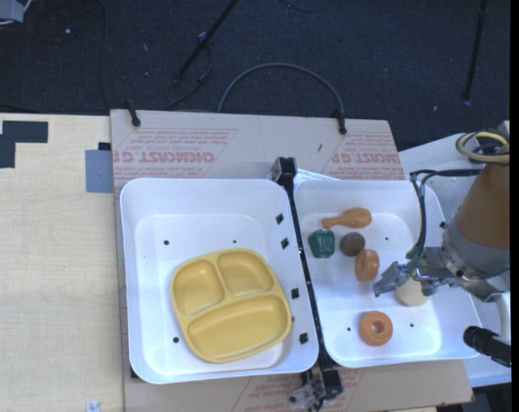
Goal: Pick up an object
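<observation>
Two shallow white bins sit side by side on the tabletop [45, 256], with a printed cardboard sheet [250, 148] under them. The left bin [147, 221] holds a yellow divided plate [232, 303] with three compartments, lying flat toward the bin's near side. The right bin [413, 337] holds several small toy foods: a tan drumstick [348, 220] near the far side, a dark green pepper-like piece [322, 244] just beside the divider, a dark brown round piece [353, 244] next to it, an orange-brown oval piece [366, 265] touching or nearly touching the brown one, and a glazed doughnut [376, 327] lying apart toward the near edge. The arm [486, 221] reaches in from the right, low over the right bin's right side. The gripper [395, 282] points left, and a pale cream rounded object [411, 293] sits right at its fingers [388, 281]; it looks pressed against them, but whether the gripper is clenched on it or released cannot be told from this angle.
</observation>
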Robot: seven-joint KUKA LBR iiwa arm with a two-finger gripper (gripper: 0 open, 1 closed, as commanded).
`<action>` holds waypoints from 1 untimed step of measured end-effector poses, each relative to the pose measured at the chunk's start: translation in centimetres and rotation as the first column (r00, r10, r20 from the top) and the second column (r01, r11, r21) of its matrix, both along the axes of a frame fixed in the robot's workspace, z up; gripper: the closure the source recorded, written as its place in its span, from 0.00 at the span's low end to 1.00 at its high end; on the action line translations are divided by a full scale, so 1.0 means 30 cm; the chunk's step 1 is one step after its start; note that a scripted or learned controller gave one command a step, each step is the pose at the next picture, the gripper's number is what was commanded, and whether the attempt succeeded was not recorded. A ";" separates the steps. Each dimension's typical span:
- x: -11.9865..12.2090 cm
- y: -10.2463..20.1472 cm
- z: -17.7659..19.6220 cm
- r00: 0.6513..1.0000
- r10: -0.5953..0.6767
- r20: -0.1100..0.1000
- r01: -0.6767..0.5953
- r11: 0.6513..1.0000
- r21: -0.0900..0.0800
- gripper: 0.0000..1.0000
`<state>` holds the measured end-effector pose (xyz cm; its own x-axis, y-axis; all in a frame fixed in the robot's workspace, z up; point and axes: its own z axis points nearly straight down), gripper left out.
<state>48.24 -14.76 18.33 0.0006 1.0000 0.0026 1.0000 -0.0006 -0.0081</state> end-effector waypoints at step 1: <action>0.001 0.030 -0.156 1.000 0.000 0.001 0.000 1.000 0.001 0.00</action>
<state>48.29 -13.87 13.66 0.0002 1.0000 0.0033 1.0000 -0.0001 -0.0075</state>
